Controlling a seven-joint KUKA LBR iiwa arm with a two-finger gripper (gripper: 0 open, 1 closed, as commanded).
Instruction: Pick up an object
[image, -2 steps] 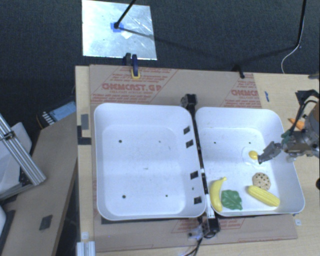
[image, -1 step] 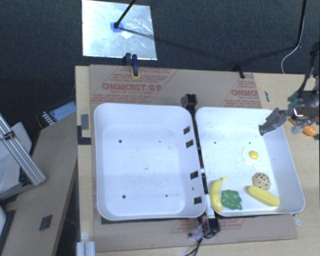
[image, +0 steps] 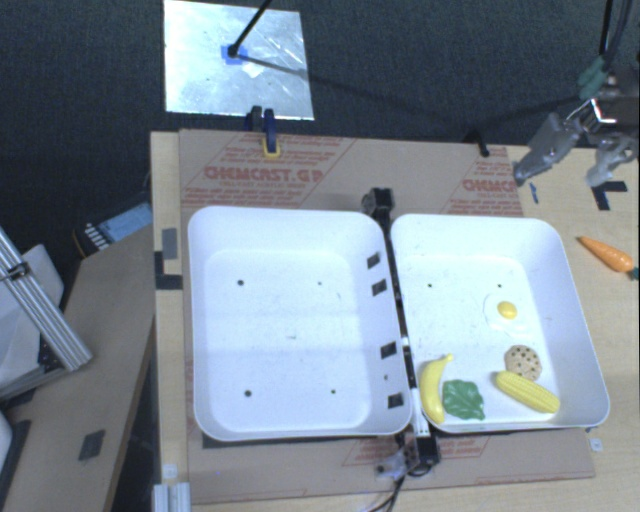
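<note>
**Operator:** What do you get from the overhead camera?

**Observer:** You have two shallow white bins of smooth plastic with rounded corners, side by side on a brown printed cardboard sheet (image: 300, 165). The left bin (image: 215, 240) shows you a bare floor with a few small dark dots. The right bin (image: 560, 250) holds everything you could pick, all gathered in its near corner.

**Operator:** Count them for me.

**Observer:** You can count five. One banana (image: 433, 388), curved and glossy yellow, lies against the divider side. One green leafy piece (image: 464, 400), crinkled, touches the banana. One corn cob (image: 527, 391), yellow and ribbed, lies slanted by the near wall. One round cookie (image: 522, 360), tan with dark specks, sits just above the corn. One small yellow piece (image: 507, 310), smooth and rounded, sits apart, further back; you cannot tell what it is. Outside the bins, one orange carrot (image: 607, 253) lies on the bench at the right, its tip cut off by the frame edge.

**Operator:** And the gripper?

**Observer:** You see the gripper (image: 565, 150) at the upper right, grey metal, above the bench beyond the right bin's far corner, well apart from the objects. It is partly cut off and blurred, so I cannot tell how it is set, and nothing is visibly in it.

**Operator:** Anything else?

**Observer:** One crinkled foil sheet (image: 238, 60) lies on the dark carpet at the top.
</note>
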